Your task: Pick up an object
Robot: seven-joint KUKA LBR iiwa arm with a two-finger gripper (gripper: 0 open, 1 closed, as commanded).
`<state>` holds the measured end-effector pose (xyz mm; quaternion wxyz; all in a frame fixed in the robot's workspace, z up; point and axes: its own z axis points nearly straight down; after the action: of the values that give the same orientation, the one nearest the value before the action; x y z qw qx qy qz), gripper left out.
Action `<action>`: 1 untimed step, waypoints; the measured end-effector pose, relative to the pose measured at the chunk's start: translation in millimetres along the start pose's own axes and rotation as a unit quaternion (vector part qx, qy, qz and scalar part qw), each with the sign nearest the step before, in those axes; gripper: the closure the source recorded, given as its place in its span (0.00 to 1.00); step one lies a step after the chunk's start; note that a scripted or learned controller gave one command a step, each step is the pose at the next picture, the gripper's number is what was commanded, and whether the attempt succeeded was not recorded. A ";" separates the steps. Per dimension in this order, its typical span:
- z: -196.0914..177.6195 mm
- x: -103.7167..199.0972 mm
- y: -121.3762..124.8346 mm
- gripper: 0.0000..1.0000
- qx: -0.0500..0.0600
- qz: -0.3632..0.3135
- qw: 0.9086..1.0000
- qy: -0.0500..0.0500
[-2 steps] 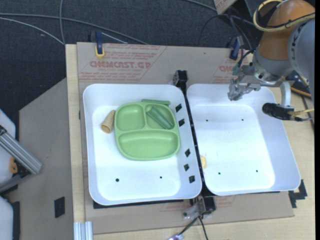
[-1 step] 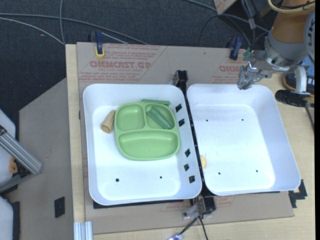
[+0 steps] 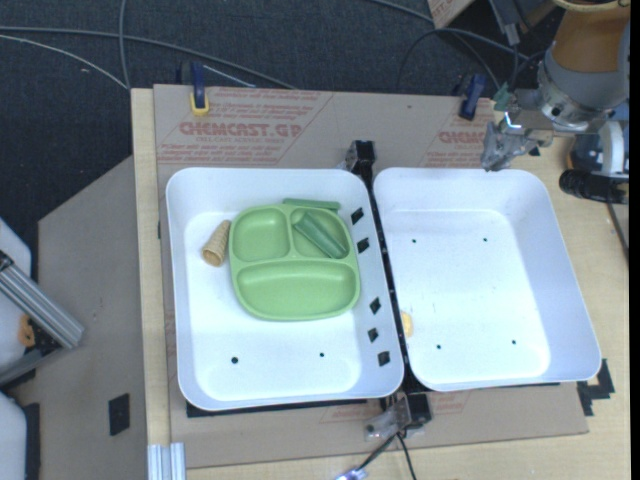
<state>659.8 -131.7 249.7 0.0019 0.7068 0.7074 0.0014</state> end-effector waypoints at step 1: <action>-2.8 54.9 -16.1 1.00 0.003 -0.002 1.000 0.002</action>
<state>643.7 -76.9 252.3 -0.0018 0.7051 0.7091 0.0003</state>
